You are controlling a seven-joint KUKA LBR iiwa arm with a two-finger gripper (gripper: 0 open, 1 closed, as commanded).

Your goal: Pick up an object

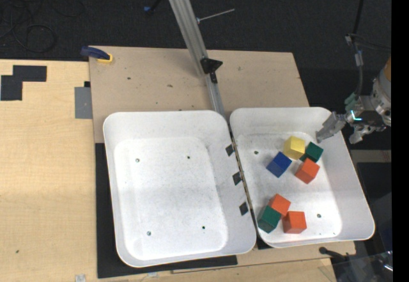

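Grey metal tool point(342, 126), teal light, dark cable above

You have open floor in the right bin point(332, 213) along its far-left part and its near-right corner. Two clusters obstruct the middle: the yellow cube point(295, 146), dark green cube point(314, 151), blue cube point(278, 164) and red cube point(307, 171) crowd the far-right side; a second group point(282, 213) sits near the front. The slanted aluminium rail point(192, 38) blocks the far approach between bins.
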